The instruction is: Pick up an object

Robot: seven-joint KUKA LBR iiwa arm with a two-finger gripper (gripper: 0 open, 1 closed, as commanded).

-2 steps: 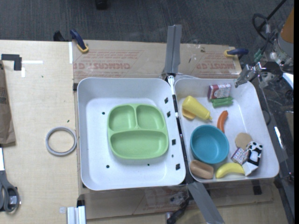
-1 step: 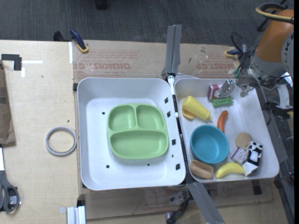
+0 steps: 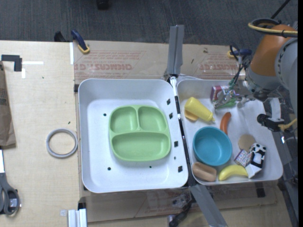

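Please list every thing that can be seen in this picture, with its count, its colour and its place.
bins: 2, white, side by side on the bench
divided plate: 1, light green, in the left bin
bowl: 1, blue, in the right bin
yellow block: 1, yellow, right bin, above the bowl
carrot: 1, orange-red, right bin, right of the yellow block
banana: 1, yellow, right bin, near edge
hot dog bun: 1, tan, left of the banana
small carton: 1, black, white and pink, beside the banana
tape ring: 1, grey, on the bench left of the bins
clamp: 1, blue and yellow, far bench edge
arm: 1, grey with orange band, from the right
gripper: 1, metallic, over the right bin's far part
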